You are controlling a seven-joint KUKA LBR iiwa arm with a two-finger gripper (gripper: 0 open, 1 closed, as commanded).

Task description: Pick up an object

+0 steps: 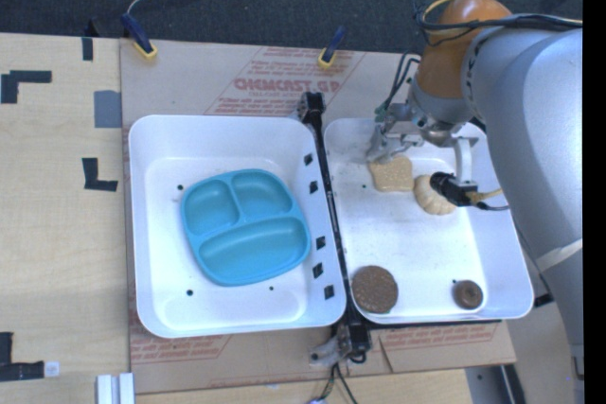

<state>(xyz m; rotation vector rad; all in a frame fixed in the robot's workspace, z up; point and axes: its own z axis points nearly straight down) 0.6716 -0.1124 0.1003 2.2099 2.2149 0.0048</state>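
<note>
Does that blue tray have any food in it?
Empty. All three compartments of the blue tray show bare blue plastic; it lies flat in the left bin.

The arm [540, 118] was broad, smooth and grey, with a rounded orange band [454, 52] above its wrist; thin black cables looped beside that band.

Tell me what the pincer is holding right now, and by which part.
Cannot be told: the pincer sits right above the tan cracker's top edge, but no grip is visible.
</note>
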